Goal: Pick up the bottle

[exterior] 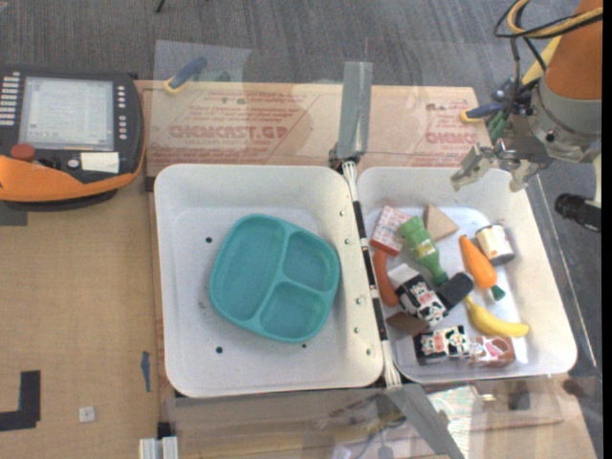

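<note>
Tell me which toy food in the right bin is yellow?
The banana. It lies near the front right of the right bin, curved and yellow. The carrot behind it is orange, and the bottle is green.

Two bins sit side by side on the tabletop (76, 333): the left bin (177, 194) holds a divided plate (275, 277) near its middle, and the right bin (555, 338) holds a heap of small things. In that heap the bottle (421, 247) lies left of the carrot (477, 262), with the banana (497, 321) toward the bin's front right corner. A control pad (67, 132) rests at the tabletop's far left edge, and the pincer (497, 165) hangs over the right bin's far right corner.
</note>
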`<state>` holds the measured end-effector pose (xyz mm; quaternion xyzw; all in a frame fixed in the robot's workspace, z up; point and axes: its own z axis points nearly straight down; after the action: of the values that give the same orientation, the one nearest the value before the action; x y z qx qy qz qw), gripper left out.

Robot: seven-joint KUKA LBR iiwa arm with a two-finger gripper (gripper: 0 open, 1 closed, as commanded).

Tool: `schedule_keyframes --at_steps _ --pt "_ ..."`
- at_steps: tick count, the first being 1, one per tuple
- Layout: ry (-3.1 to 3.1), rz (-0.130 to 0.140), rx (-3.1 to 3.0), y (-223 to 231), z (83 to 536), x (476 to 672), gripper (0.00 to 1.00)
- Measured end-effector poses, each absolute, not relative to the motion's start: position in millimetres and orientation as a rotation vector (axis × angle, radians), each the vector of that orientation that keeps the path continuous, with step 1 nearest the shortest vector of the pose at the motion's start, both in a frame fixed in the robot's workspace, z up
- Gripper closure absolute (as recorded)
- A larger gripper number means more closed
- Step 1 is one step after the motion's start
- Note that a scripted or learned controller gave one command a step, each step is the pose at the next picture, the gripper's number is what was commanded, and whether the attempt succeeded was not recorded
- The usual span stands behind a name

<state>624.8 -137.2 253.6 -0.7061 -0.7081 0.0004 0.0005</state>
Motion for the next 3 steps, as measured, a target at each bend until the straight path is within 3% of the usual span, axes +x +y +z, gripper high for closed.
schedule_keyframes --at_steps 1,2,3 --pt "-2.131 0.001 -2.307 -111 134 628.7 0.00" --pt "-2.011 -0.026 -2.432 -100 94 605.3 0.00" --pt "-2.051 -0.009 -2.376 -168 86 567.3 0.00"
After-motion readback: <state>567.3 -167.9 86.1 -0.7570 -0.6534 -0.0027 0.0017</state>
